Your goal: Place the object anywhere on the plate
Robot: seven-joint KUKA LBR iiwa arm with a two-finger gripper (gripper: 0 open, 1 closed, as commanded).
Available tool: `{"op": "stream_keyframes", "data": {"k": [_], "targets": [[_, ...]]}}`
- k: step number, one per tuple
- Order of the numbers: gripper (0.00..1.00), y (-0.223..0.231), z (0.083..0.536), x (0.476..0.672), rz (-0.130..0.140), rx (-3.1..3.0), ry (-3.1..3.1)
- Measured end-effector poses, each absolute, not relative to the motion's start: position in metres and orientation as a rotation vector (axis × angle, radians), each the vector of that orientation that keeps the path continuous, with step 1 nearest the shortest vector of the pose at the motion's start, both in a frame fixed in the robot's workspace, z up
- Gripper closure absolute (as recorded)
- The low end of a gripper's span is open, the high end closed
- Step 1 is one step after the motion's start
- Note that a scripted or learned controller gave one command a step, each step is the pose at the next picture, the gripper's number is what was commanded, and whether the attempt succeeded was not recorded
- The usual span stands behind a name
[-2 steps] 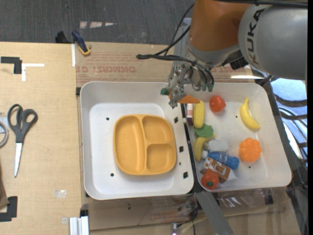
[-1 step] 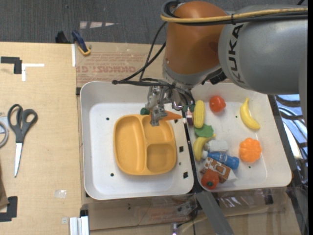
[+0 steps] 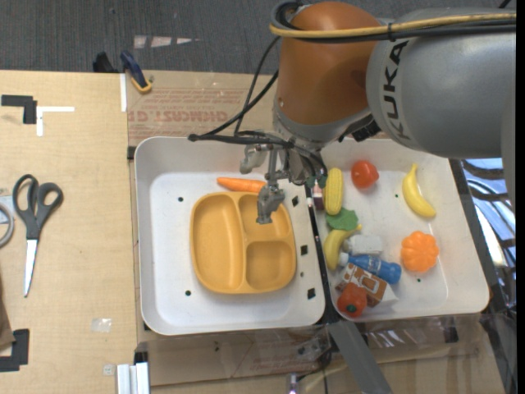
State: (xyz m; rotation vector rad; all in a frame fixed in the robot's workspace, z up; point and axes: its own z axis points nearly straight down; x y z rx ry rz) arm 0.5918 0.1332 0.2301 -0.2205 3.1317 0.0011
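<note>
A yellow divided plate (image 3: pixel 243 243) lies in the left bin (image 3: pixel 164 253). An orange carrot (image 3: pixel 238 185) lies on the bin floor just past the plate's far rim, pointing left to right. My gripper (image 3: pixel 267 207) hangs down from the orange wrist, right beside the carrot's right end and over the plate's far right compartment. I see nothing held in it. The wrist hides the far right corner of the left bin.
The right bin (image 3: pixel 459 294) holds a corn cob (image 3: pixel 333 190), a tomato (image 3: pixel 364 173), a banana (image 3: pixel 417 193), an orange pumpkin (image 3: pixel 419 251), a green piece (image 3: pixel 344 220) and several other toys. Scissors (image 3: pixel 34 220) lie on the bench at left.
</note>
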Motion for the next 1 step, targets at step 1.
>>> {"op": "stream_keyframes", "data": {"k": [1], "targets": [[0.00,0.1653,0.2794,0.5544,0.002,-0.509,3.096]]}}
